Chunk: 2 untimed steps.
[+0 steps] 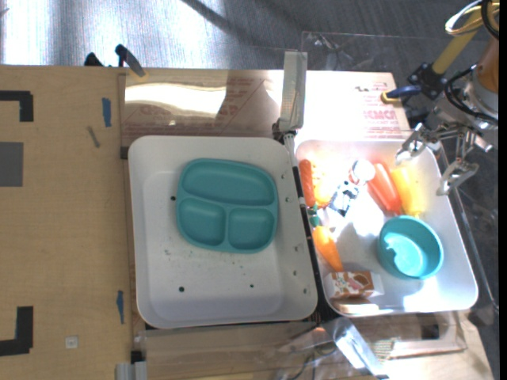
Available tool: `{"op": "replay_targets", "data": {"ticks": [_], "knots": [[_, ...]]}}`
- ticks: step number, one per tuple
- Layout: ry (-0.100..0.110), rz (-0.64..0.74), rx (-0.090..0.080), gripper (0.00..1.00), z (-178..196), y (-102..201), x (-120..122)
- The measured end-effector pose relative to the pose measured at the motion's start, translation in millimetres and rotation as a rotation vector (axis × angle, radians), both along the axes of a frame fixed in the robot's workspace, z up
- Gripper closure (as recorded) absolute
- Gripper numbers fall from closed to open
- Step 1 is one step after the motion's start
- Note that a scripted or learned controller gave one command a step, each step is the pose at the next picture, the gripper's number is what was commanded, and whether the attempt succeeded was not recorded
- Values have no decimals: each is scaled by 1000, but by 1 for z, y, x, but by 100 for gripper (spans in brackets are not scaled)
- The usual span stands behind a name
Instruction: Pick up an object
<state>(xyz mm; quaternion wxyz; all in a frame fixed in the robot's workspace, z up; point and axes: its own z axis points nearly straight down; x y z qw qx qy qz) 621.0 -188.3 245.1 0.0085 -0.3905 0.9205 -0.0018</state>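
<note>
Gripper (434, 158) fingers spread, empty, over far-right rim of right bin (463, 291), near yellow item (413, 188); descent here prob clips the rim, missing it.

So the arm comes in from the top right corner, mostly cut off by the frame edge. What you can see is a yellowish-orange curved bit up top with dark cabling and a blue fitting bunched around the wrist. The end effector (432, 163) hangs below that, pointing down and a bit left. Its two thin metal fingers (411, 148) are spread apart, one toward the left and one toward the right, and there's nothing between them.
</note>
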Motion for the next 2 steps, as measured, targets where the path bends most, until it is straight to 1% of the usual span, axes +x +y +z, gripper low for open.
{"op": "replay_targets", "data": {"ticks": [1, 2], "knots": [[23, 71, 4, 0, -125, -33, 12], [8, 121, -2, 0, -157, 48, 49]]}}
